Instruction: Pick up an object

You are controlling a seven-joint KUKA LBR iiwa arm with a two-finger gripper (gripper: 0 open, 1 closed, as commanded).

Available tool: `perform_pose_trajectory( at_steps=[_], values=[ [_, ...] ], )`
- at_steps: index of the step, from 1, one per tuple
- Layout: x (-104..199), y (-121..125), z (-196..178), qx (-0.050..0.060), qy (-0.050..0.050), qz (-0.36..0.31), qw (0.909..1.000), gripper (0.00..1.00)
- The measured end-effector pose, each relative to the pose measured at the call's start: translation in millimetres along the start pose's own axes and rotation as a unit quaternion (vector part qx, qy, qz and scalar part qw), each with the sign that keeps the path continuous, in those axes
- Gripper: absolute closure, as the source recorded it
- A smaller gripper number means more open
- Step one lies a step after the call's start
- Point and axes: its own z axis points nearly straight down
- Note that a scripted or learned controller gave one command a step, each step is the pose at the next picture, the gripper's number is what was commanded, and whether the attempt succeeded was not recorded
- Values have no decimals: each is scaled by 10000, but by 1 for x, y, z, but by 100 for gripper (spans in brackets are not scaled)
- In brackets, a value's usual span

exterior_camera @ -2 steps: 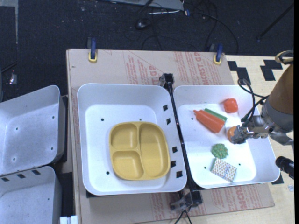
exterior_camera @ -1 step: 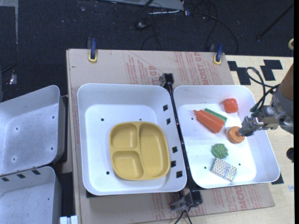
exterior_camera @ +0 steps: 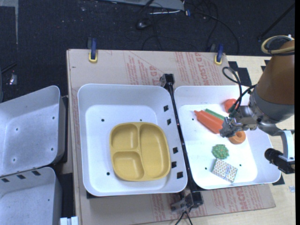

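Note:
The right bin (exterior_camera: pixel 199 179) holds several small objects. An orange toy carrot (exterior_camera: pixel 208 120) with a green top lies at its middle. My gripper (exterior_camera: pixel 229 129) hangs low at the carrot's right end, between it and a small orange round piece (exterior_camera: pixel 239 138). Another orange piece (exterior_camera: pixel 229 104) lies behind the gripper, partly hidden by the cables. A green broccoli-like toy (exterior_camera: pixel 219 151) and a small patterned box (exterior_camera: pixel 225 170) lie nearer the front. The wrist hides what is under the gripper.
The left bin (exterior_camera: pixel 84 125) holds a yellow divided plate (exterior_camera: pixel 139 151). A black divider (exterior_camera: pixel 176 125) runs between the bins. The arm's grey and orange body (exterior_camera: pixel 276 88) covers the right bin's far right side. Two folded white trays (exterior_camera: pixel 28 130) lie left of the bench.

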Motion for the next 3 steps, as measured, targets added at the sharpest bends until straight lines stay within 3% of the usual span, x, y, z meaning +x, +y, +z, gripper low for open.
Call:
perform_pose_trajectory(
  at_steps=[3],
  values=[
    [148, 44, -5, -11, -3, 0, 10000, 100]
  ],
)
